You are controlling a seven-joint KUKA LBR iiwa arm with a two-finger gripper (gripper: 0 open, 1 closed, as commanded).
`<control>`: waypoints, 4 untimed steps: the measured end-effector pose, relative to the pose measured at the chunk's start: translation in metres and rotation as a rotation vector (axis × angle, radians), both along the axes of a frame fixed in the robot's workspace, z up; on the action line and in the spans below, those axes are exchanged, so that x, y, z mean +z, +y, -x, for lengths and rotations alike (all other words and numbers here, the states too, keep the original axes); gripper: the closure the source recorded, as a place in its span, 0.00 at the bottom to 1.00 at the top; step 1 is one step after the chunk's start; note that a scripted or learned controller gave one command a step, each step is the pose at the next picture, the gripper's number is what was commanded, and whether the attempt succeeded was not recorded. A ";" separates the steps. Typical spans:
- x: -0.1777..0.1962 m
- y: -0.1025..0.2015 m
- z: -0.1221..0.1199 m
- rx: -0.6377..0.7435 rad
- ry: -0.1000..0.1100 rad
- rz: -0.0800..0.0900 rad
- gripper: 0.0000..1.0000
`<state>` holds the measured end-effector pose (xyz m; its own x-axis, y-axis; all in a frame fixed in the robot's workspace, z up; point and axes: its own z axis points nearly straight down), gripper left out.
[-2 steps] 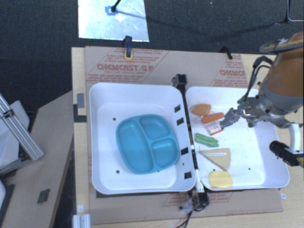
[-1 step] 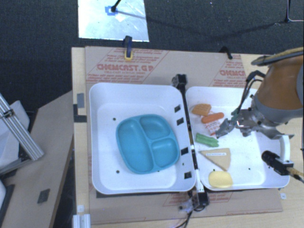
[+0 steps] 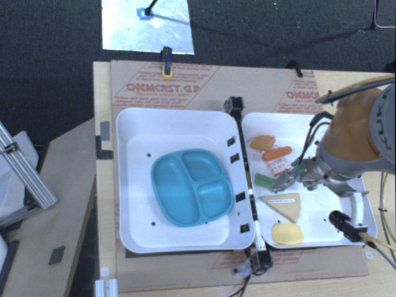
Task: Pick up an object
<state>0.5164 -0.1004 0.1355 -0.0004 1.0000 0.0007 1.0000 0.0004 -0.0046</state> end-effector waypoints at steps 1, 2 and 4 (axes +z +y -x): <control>-0.052 0.000 0.000 0.000 -0.002 0.000 0.00; -0.039 0.000 -0.001 0.001 -0.007 0.001 1.00; 0.073 0.007 -0.001 0.005 -0.013 0.002 1.00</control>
